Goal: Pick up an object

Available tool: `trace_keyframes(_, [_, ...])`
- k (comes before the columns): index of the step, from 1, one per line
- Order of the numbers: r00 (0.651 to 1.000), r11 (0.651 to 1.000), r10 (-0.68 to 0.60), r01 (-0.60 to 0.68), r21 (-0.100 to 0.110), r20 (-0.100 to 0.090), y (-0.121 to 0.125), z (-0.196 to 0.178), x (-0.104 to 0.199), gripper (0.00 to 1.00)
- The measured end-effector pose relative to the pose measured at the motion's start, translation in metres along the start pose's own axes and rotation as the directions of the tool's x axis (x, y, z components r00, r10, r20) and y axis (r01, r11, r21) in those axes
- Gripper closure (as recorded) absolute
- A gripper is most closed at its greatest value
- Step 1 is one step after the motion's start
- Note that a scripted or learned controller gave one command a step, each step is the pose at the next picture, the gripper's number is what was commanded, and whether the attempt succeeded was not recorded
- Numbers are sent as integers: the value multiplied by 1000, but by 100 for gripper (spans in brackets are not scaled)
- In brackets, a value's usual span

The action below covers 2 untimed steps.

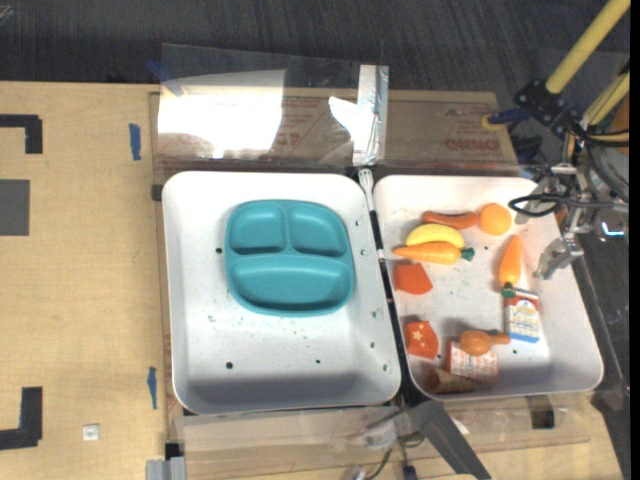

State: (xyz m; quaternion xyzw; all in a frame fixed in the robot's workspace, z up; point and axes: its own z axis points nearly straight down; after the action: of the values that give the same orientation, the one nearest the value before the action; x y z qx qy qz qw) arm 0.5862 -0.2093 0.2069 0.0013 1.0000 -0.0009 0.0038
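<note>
The right white bin (pixel 580 358) holds several toy foods: a yellow banana (pixel 436 235), a carrot (pixel 430 253) lying crosswise, an orange fruit (pixel 494 218), a second carrot (pixel 510 260) standing lengthwise, a small white carton (pixel 523 317), a red piece (pixel 421 339), an orange-red wedge (pixel 412 278), a brown drumstick shape (pixel 478 342) and a can (pixel 470 364). My gripper (pixel 558 251) hangs at the bin's right rim, just right of the lengthwise carrot and above the carton. Nothing shows in its grasp.
The left white bin (pixel 190 348) carries a teal divided plate (pixel 290 255). A clear plastic sheet (pixel 270 118) stands behind the bins. Cables and yellow bars (pixel 590 38) crowd the upper right beside the arm. Wooden bench lies to the left.
</note>
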Motion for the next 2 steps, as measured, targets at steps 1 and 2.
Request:
trace_keyframes(1, [1000, 1000, -14, 14, 2, 11, -14, 106, 6, 0])
trace_keyframes(2, [992, 992, 125, -125, 5, 14, -18, 108, 9, 0])
